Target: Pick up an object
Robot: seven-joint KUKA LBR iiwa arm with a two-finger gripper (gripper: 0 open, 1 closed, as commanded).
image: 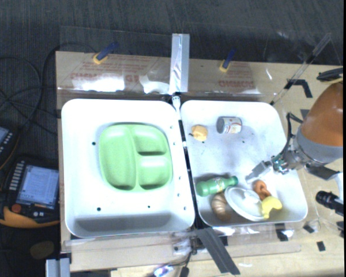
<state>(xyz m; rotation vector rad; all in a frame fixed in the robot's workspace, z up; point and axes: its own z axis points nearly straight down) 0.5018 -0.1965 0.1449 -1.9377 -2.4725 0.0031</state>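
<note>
The right bin (277,120) holds the pickable things: a green bottle (216,185) lying near its left wall, a white bowl (242,203), a brown lump (219,206) and yellow (270,206) and orange (259,187) pieces toward its near edge, a small can (229,124) and a yellow-orange piece (200,133) near the far edge. The gripper (264,169) hovers by the right wall, fingers spread, gripping nothing. A green divided tray (135,156) lies in the left bin (81,154)

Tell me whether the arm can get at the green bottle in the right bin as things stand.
Probably yes. The green bottle lies on its side with its top uncovered, and the gripper hangs just to its right over the same right bin. The white bowl and brown object crowd its near side, though.
</note>
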